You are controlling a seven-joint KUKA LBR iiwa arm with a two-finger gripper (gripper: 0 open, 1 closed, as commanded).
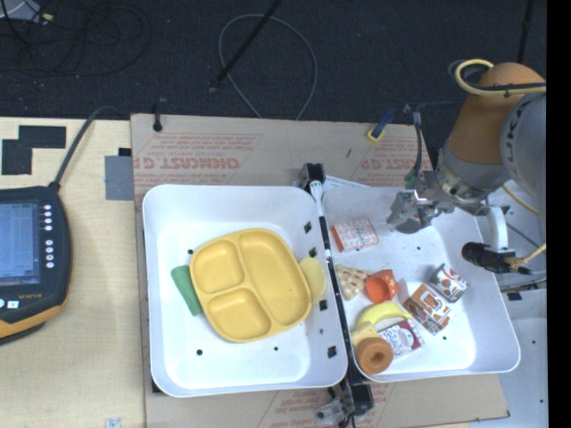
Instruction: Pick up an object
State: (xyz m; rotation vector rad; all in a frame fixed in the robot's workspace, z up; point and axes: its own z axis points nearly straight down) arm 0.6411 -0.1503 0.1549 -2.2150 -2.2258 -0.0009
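Bench (pixel 80 346): light wood-toned top.
Cardboard sheet (pixel 232 154): lies flat on the bench, red print on it.
Left white bin (pixel 165 239): rests on the cardboard.
Right white bin (pixel 486 328): just beside the left bin, touching along the middle.
Teach pendant (pixel 27 257): lies at the bench's left edge.
Grey patch (pixel 117 176): beside the cardboard's left edge.

In the right bin (pixel 500 350) the food items crowd the near-left part: banana (pixel 379 316), donut (pixel 374 355), small cartons (pixel 430 308). The far-right floor is bare. In the left bin (pixel 169 346), the yellow tray (pixel 245 283) covers the middle; its edges stay free.
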